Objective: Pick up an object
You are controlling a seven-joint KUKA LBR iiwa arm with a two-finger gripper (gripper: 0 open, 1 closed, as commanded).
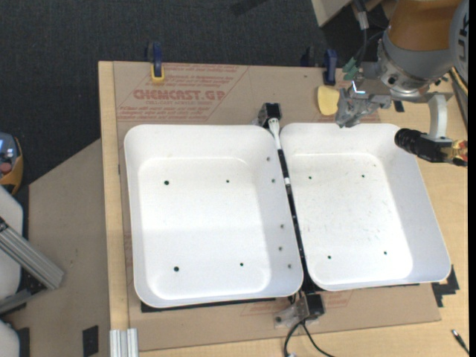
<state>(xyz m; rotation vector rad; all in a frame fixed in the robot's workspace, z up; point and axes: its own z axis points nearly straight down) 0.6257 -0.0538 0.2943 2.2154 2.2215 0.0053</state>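
End effector (pixel 352 114) above right bin (pixel 416 199) rim, beside yellow object (pixel 327 100)

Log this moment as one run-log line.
arm: over far rim of right bin | pincer: beside yellow object on the board, outside the bins | grasp: none seen | left bin: untouched

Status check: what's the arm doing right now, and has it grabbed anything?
Gripper over far rim of right bin, nothing seen held. Yellow object on the board beside it, outside the bins. Path unobstructed.
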